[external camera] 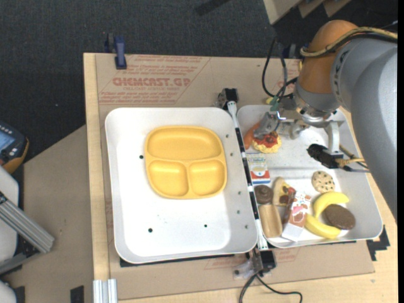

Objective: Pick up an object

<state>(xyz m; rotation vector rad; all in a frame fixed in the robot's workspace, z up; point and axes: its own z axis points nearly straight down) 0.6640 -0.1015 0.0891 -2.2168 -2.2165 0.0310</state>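
Hovering gripper (273, 124) at far end of right bin (360, 232), just over red-yellow toy (267, 143); grip state can't tell. Banana (326, 213), cookie (323, 182) near bin's front. Yellow tray (185, 161) in left bin (126, 188).

A yellow divided plate (185, 160) occupies the left bin's (126, 219) middle, leaving open floor along its near edge. The right bin's (363, 223) near end is crowded: banana (323, 214), cookie (323, 181), snacks.
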